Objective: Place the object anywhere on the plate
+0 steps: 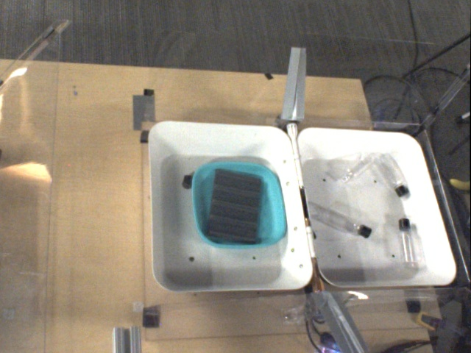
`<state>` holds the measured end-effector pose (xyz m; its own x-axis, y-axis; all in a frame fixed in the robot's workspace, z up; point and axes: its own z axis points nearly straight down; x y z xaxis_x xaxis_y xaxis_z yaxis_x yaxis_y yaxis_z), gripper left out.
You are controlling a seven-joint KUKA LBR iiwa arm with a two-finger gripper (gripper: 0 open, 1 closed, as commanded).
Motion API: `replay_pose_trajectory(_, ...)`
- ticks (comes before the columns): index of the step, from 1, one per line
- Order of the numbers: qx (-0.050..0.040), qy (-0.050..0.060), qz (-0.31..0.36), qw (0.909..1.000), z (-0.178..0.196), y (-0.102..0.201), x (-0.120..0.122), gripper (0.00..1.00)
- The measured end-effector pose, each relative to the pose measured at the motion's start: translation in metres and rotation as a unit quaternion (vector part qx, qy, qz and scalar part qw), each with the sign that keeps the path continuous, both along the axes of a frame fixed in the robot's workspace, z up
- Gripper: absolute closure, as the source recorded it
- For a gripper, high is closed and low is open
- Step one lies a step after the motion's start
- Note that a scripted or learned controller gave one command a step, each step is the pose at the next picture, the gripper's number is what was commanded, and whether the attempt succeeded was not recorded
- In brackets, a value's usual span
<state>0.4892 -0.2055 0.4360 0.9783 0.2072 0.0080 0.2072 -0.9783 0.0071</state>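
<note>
Bench [88,219] timber lies nearest, bearing two white bins side by side. In the bin on the view's left [165,271] sits the teal plate [276,212], and the dark ribbed block [235,206] lies flat across its middle, inside the rim and tilted slightly off square. A small black piece [188,182] rests on the bin floor just beside the plate's left edge; what it is I cannot tell. The bin on the view's right [441,274] holds several clear vials with black caps, one lying near the shared wall [340,221], one near the right wall [408,241] and one farther back [390,176], all apart from each other. Beyond the bins a grey post [296,83] stands at the seam between them, with dark carpet [184,13] behind the bench. How the fingers stand cannot be told. If the block is the object meant, I judge the placing to be done, leaving nothing but to stay clear. If a vial is meant, the step in hand is the pick: the next move calls for a careful pinch across a slick round body, then a carry over the shared wall to the bare teal rim.
</note>
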Motion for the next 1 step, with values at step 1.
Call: replay_pose_trajectory(1, -0.0001, 0.0, 0.0, 1.0, 0.0, -0.0001, 0.0, 0.0)
